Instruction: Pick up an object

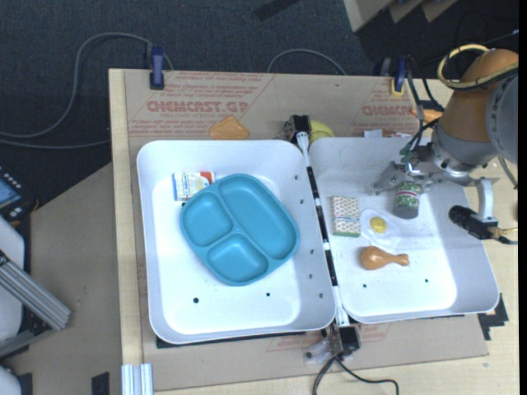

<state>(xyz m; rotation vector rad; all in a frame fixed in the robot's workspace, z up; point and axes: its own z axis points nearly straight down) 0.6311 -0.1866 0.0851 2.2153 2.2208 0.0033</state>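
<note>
Bright, even overhead light, soft shadows, white bins slightly glaring, moderately sharp throughout.

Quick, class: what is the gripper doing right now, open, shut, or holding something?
Gripper: low in the right white bin, directly over a small dark cylindrical container; open or shut cannot be told.

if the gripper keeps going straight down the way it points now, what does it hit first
Most likely the small dark jar in the right bin. The gripper sits right above it, pointing down. Height is hard to judge from this slanted view, so it may already be touching.
</note>
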